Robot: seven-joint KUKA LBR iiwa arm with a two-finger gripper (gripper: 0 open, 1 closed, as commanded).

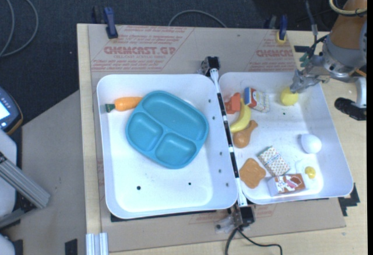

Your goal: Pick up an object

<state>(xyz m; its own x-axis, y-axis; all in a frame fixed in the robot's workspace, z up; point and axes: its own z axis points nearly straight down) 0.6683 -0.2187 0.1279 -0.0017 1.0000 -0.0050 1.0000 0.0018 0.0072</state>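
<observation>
The hand [298, 86] hangs over the right bin [335, 131], touching a small yellow lemon [288, 97] beside a banana [240, 121]; whether it grips is impossible to tell.

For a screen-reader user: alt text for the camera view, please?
The gripper hovers by a yellow lemon in the right bin, among small toy foods. The left bin holds a blue divided plate and a carrot.

There were two white bins [111, 149], one blue plate [167, 128], one carrot [125, 103], one banana [242, 119], one lemon [288, 97], one egg [310, 143] and three small packets [274, 160].
</observation>
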